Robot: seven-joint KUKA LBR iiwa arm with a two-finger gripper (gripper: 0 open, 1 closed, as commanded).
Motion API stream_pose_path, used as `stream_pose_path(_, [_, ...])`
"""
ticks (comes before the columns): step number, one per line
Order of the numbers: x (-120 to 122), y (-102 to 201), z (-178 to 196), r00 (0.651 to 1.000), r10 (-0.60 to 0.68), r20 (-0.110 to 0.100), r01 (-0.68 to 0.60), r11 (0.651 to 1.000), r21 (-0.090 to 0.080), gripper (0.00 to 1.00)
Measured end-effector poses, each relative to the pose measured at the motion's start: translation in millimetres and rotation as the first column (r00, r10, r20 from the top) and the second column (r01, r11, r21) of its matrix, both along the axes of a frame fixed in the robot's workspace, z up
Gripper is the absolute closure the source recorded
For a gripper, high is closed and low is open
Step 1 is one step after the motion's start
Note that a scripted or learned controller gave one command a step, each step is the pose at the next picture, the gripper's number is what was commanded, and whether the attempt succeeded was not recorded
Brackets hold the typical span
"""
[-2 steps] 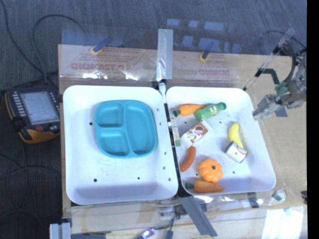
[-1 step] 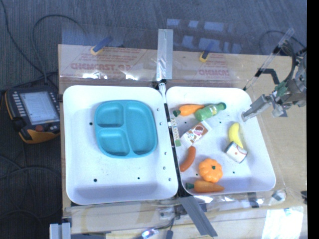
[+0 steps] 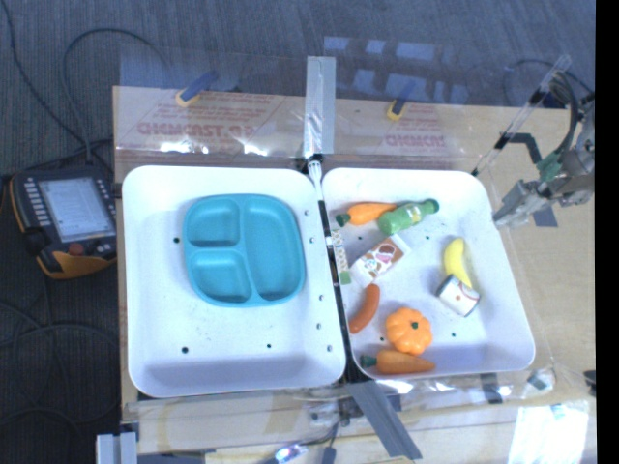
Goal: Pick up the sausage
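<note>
The sausage [image 3: 365, 307], a short reddish-brown link, lies at a slant in the right bin [image 3: 503, 288], near that bin's left wall and just left of an orange pumpkin [image 3: 408, 329]. My gripper [image 3: 528, 211] hangs outside the right bin's upper right corner, far to the right of the sausage and well apart from it. Its two fingers stand apart with nothing between them, so it is open.
The right bin also holds a carrot [image 3: 370, 213], a green bottle [image 3: 406, 216], a small carton [image 3: 379, 259], a banana [image 3: 457, 261], a can [image 3: 456, 295] and a second carrot [image 3: 401, 362]. A blue divided plate [image 3: 242, 249] sits in the left bin [image 3: 155, 336].
</note>
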State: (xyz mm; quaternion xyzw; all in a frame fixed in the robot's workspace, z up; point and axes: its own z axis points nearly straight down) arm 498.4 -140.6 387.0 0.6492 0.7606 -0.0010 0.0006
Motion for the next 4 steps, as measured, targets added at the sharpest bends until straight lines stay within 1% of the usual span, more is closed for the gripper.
stream_pose_path(1, [0,0,0,1.000,0.000,0.000,0.000,1.000,0.000,0.00])
stream_pose_path(2, [1,1,9,1.000,0.002,0.000,-0.002,1.000,0.000,1.00])
stream_pose_path(3, [1,1,9,1.000,0.002,0.000,-0.002,1.000,0.000,0.00])
stream_pose_path(4, [18,-12,41,0.991,0.137,0.001,-0.137,0.991,-0.001,0.00])
